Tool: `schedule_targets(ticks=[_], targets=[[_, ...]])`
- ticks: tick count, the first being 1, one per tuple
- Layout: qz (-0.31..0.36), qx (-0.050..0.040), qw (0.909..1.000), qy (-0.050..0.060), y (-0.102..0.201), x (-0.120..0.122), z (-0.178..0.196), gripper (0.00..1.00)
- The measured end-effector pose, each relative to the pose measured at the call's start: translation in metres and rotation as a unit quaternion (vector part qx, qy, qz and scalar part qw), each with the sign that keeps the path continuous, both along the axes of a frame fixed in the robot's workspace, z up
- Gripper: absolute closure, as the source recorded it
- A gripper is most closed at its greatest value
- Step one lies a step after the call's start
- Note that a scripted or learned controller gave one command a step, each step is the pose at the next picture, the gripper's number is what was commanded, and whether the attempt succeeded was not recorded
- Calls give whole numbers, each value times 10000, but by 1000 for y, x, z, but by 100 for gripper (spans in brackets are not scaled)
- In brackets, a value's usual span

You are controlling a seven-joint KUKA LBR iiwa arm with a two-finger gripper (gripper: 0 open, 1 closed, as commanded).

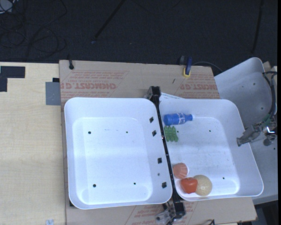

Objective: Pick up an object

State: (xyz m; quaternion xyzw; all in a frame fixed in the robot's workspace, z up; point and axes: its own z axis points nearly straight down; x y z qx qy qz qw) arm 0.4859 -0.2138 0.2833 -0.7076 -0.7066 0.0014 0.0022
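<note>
White plastic right bin (225,111) holds everything; the tool (253,135) hangs at its rim, clear of it all; grip unreadable.

Right bin (225,108): blue bottle (177,119), green toy (171,134), three round fruits at near corner; gripper (246,137) over its right rim.

My arm (246,86) shows as a broad, smooth shell, pale grey-white, with rounded edges and a few small dark screw dots on its face. Thin dark cables (272,95) loop down beside it. My claw (256,133) is small, grey metal, with dull angular parts.
</note>
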Motion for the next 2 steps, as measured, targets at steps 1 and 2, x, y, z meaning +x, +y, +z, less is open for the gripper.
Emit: schedule_targets(ticks=[1,2], targets=[[35,9,10000,11,3,46,-121,0],[17,-17,10000,-51,0,82,-55,0]])
